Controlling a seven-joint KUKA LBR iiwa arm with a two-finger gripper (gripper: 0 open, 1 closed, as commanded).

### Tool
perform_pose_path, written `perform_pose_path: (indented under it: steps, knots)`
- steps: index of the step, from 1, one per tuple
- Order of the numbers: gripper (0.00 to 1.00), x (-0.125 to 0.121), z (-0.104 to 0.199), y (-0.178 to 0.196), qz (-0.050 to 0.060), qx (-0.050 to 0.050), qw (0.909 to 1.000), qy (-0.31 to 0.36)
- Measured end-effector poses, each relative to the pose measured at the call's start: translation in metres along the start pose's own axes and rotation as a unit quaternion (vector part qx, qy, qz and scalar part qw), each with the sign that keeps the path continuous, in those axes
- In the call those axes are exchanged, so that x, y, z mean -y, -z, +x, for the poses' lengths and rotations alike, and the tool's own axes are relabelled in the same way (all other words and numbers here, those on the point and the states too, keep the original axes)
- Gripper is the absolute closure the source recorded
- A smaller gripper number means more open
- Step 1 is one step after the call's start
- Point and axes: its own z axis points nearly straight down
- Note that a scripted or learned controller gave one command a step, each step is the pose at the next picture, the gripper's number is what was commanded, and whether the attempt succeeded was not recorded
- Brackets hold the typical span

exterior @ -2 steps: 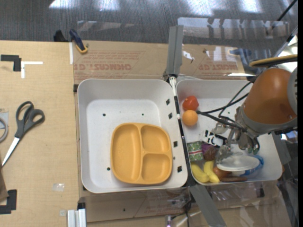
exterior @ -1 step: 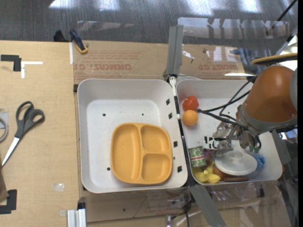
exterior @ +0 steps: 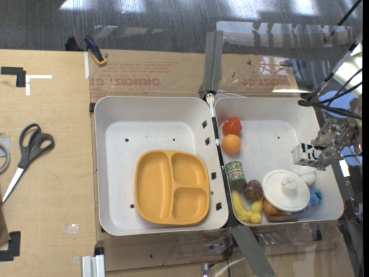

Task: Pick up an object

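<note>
The right bin holds a cluster of small objects. A red pepper-like fruit and an orange lie along its left wall. Below them are a green can, a dark purple fruit and a yellow banana. A white round lidded dish sits at the front, with a blue item and a brown piece beside it. My gripper hangs over the bin's right side, just above and right of the white dish, with nothing seen held.
The left bin carries a yellow divided plate. Scissors lie on the wooden bench to the left. Cables and the arm's wrist crowd the right bin's right wall.
</note>
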Motion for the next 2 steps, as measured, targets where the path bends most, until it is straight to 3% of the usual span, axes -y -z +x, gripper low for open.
perform_pose_path:
  steps: [1, 2]
  knots:
    - [1.0, -0.053, -0.031, -0.084, -0.001, -0.002, 0.9996, -0.029]
    - [1.0, -0.049, -0.064, -0.161, 0.0, 0.002, 0.99, -0.141]
